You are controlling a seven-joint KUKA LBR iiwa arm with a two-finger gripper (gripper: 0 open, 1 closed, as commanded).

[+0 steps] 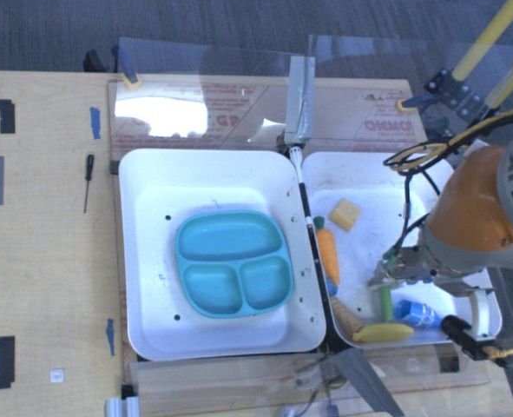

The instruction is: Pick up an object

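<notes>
Arm sits low over right bin, gripper above green stick by the banana, presumably lining up a pick; jaw state unclear.

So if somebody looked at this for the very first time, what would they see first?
Probably the big blue plate with three sections, lying in the left bin. Next, the robot arm's bright orange band at the right, with its gripper down in the right bin. That bin holds a carrot, a banana, a tan block and a blue thing.
</notes>
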